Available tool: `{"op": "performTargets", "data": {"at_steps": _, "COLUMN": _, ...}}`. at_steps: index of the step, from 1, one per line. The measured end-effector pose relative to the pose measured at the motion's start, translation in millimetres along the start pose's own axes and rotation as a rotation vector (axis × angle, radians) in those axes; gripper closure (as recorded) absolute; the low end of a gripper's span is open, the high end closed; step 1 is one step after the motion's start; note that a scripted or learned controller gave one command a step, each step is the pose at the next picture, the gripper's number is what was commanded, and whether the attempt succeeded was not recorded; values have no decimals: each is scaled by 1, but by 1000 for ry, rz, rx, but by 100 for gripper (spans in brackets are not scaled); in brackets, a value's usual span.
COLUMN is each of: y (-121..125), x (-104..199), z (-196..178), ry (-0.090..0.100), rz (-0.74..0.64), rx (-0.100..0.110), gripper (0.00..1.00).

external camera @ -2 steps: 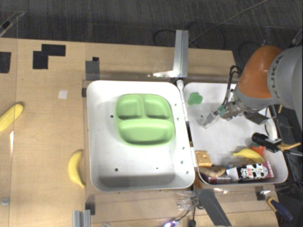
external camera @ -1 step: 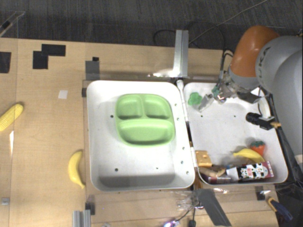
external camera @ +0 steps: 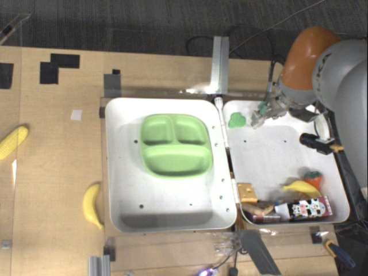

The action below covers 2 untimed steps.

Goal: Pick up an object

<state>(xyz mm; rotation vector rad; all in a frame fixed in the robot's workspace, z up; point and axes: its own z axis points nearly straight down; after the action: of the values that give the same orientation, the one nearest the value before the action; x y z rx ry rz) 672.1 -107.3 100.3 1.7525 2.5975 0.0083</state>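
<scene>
**Right bin, far corner: small green piece under the gripper**

Near edge, right bin (external camera: 339,211): a cluster lies along the near wall, made up of a tan block (external camera: 247,193), a black-and-white carton (external camera: 307,209), a yellow banana (external camera: 302,187) and a red-orange item (external camera: 313,178) touching it. All look light and rigid, crowded against one another and the wall, so awkward to straddle.

Left bin (external camera: 121,171): holds a green divided tray (external camera: 175,144), flat and broad, probably too wide for a pinch except at its rim.

Desk (external camera: 52,171), left of the bins: a second banana (external camera: 92,204) just beside the left bin; a corn cob (external camera: 12,142) well apart, at the picture's edge.

Far corner, right bin: a small green object (external camera: 236,120) lies alone near the dividing wall. It appears light, low and possibly soft or smooth; a grasp across its narrow width, from straight above, seems best. The gripper (external camera: 260,117) hangs just beside it, to its right; its fingers look narrow and hold nothing visible.

Surface and room: white bin floors, smooth and likely slippery; pale wood desk with black markers; dark carpet and cables beyond.
</scene>
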Motion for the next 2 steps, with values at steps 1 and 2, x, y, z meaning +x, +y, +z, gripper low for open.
{"op": "performTargets", "data": {"at_steps": 1, "y": 0, "x": 3, "z": 1, "ry": 7, "rz": -2, "rx": 5, "gripper": 0}}
{"op": "performTargets", "data": {"at_steps": 2, "y": 2, "x": 2, "z": -10, "ry": 1, "rz": -6, "rx": -2, "gripper": 100}}
